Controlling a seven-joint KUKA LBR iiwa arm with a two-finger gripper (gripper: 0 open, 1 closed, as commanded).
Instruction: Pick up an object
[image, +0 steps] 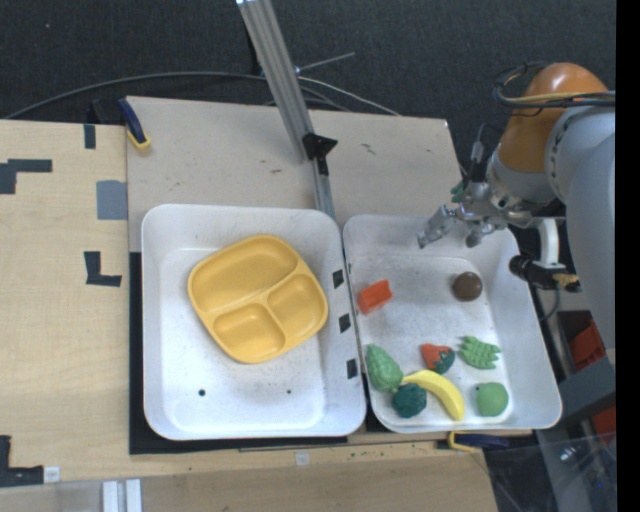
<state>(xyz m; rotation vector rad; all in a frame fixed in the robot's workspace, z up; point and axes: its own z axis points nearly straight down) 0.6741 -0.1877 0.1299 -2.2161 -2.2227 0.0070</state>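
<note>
The right bin (400, 235) holds several small toy foods: an orange block (374, 295), a brown ball (466, 286), a green leafy piece (382, 367), a dark green piece (408, 401), a banana (440, 391), a red piece (436, 355), a light green ridged piece (479, 352) and a green round fruit (490, 399). My gripper (452, 226) hovers over the bin's far right corner, above and behind the brown ball, with its fingers apart and nothing between them.
The left bin (170, 330) carries a yellow divided plate (258, 297). A metal pole (285, 85) slants down to the gap between the bins at the back. A blue and yellow clamp (133, 123) sits at the bench's far left corner.
</note>
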